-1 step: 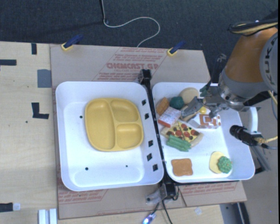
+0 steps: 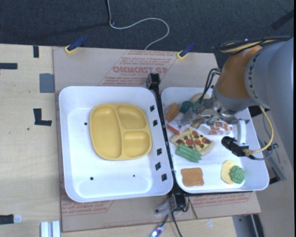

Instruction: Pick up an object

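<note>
The right bin (image 2: 259, 179) holds several toy foods. A pizza slice (image 2: 192, 140) lies at its middle, with a green bean pod (image 2: 188, 153) just below it. A brown toast square (image 2: 192, 177) and a broccoli piece on a yellow disc (image 2: 234, 173) lie near the front. An orange piece (image 2: 172, 111) and a dark green piece (image 2: 187, 105) sit at the back left. My gripper (image 2: 194, 116) is low in this bin, among the back items just above the pizza slice. It hides what lies under it.
The left bin (image 2: 71, 132) bears a yellow divided plate (image 2: 121, 131). A black divider with clips (image 2: 160, 132) runs between the bins. The grey arm with its orange band (image 2: 237, 78) covers the right bin's back right corner. A black cable (image 2: 234, 146) hangs beside it.
</note>
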`<action>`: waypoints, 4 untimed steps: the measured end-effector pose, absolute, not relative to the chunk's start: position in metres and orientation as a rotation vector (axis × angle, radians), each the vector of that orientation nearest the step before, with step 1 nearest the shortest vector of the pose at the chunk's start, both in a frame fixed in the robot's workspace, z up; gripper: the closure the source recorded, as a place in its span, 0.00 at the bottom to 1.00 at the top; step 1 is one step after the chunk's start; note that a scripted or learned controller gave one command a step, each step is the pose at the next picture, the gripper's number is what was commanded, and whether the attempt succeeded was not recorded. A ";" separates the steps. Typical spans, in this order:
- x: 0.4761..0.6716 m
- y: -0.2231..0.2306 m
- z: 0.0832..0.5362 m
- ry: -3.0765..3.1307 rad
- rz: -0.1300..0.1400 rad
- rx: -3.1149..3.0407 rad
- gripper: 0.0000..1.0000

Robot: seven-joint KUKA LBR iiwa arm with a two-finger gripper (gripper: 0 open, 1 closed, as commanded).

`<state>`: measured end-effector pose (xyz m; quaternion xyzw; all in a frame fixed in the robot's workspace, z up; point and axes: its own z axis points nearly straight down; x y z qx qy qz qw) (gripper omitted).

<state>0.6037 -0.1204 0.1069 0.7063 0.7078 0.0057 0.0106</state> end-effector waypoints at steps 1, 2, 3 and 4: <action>0.669 -0.133 0.106 2.222 0.003 2.215 0.00; 0.665 -0.133 0.114 2.231 -0.013 2.224 1.00; 0.616 -0.073 0.189 2.226 0.009 2.214 1.00; 0.615 -0.076 0.184 2.224 -0.001 2.220 0.00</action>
